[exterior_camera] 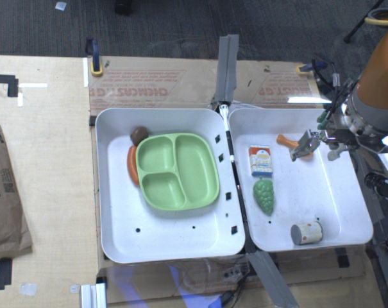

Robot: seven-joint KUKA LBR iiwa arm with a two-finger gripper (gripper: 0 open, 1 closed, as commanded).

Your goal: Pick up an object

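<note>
My gripper [319, 150] hangs over the upper right part of the right bin [347, 191], reaching in from the right. It is open, with nothing between its fingers. A small orange piece [285, 140] lies just left of the left fingertip [303, 150]. Further left stands a little white box with red and blue print [261, 160]. Below the box sits a bunch of green grapes [265, 195]. A grey can [306, 232] lies on its side near the bin's front edge.
The left bin [117, 223] holds a green divided plate [177, 171], with a brown ball [139, 135] and an orange-red sausage shape [132, 164] tucked at its left side. A brown paper bag [4, 191] lies on the bench at far left.
</note>
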